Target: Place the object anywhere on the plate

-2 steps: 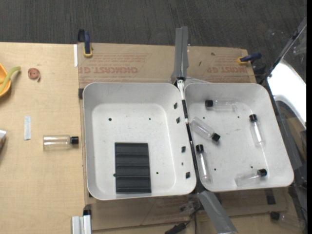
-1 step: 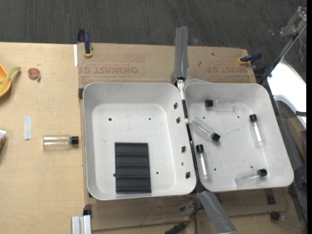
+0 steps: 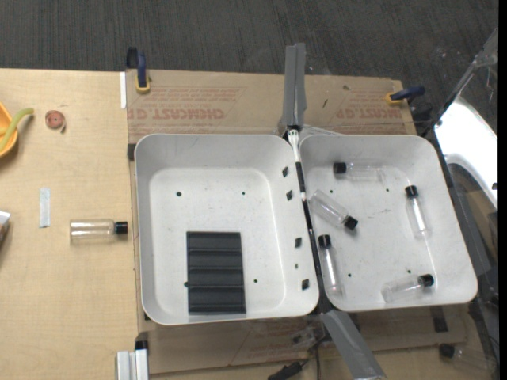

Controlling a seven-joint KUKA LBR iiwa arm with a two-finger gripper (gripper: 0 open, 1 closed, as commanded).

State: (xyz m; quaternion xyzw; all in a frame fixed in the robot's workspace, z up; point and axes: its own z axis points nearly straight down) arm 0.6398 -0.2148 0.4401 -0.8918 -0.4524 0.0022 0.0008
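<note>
5 vials [image 3: 333, 213] right bin [image 3: 451, 212], plate [image 3: 215, 272] left

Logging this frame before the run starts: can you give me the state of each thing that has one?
Vial by the divider: lying flat, capped.
Vial in the right bin's middle: lying flat, capped.
Vial at the back: lying flat, capped.
Vial by the right wall: lying flat, capped.
Vial at the front: lying flat, capped.
Vial on the bench: lying flat, capped.
Black ridged plate: flat in the left bin, nothing on it.
</note>
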